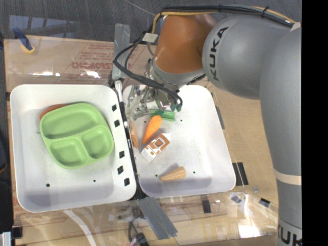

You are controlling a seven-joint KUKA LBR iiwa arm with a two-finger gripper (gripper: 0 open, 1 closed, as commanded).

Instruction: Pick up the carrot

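The carrot (151,127), orange with a green leafy top, lies tilted in the right bin (205,137) near its left wall. My gripper (139,102) hangs at the back left of that bin, just above and to the left of the carrot's leafy end. Cables and the wrist's metal parts cover its tip. The orange wrist band and the grey arm reach in from the upper right.
Just in front of the carrot lies a small white and orange box (155,146), and a tan cone-shaped piece (173,175) sits nearer the front. A thin orange stick (134,136) lies along the divider. A green divided plate (77,134) sits in the left bin (31,183).
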